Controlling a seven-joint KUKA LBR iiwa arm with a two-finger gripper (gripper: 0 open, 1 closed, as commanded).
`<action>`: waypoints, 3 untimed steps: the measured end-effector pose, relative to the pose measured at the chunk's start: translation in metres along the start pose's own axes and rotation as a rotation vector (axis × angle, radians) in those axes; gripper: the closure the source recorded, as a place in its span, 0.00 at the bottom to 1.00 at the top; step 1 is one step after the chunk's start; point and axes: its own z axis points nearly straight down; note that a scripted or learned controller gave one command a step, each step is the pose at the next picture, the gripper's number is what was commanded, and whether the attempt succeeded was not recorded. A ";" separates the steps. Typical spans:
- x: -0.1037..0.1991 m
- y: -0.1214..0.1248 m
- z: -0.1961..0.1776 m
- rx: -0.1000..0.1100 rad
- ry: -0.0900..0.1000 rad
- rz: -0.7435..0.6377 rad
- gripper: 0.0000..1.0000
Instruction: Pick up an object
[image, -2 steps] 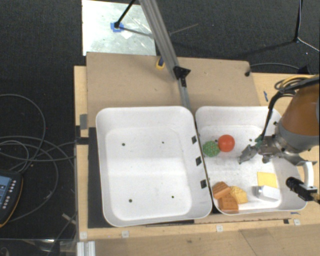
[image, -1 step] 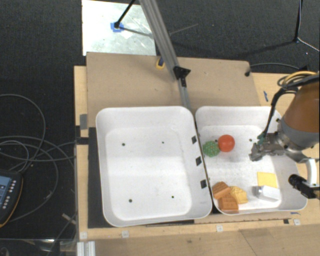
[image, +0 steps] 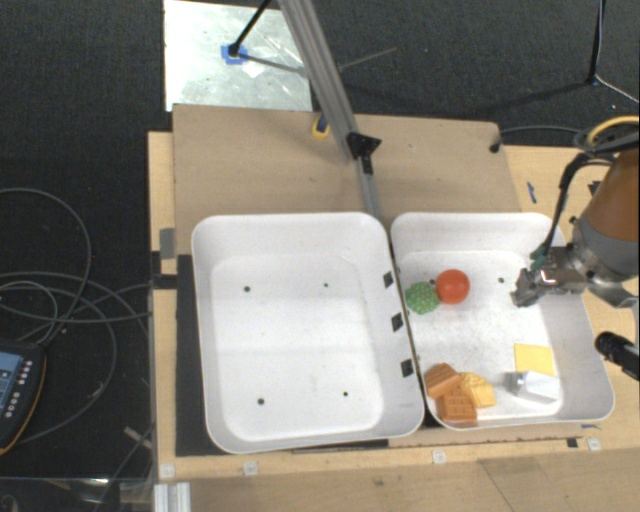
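The right bin (image: 470, 235) holds a red ball (image: 453, 286) touching a green bumpy ball (image: 422, 298) near its left wall. At its front lie orange waffle-like pieces (image: 455, 392), a yellow block (image: 534, 357) and a small grey-white object (image: 528, 384). My gripper (image: 529, 289) hangs over the right side of this bin, to the right of the red ball and above the yellow block. Nothing shows between its fingers.
The left bin (image: 215, 250) sits beside the right one, joined by black clips (image: 396, 322). A grey pole (image: 330, 80) slants in from the top. Cables (image: 60, 290) and a pendant (image: 18, 385) lie on the floor at left.
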 end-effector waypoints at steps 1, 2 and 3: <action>-0.003 0.007 -0.064 -0.003 -0.001 -0.001 1.00; -0.003 0.008 -0.086 0.001 0.000 -0.001 1.00; 0.047 0.030 -0.067 0.005 0.004 -0.006 1.00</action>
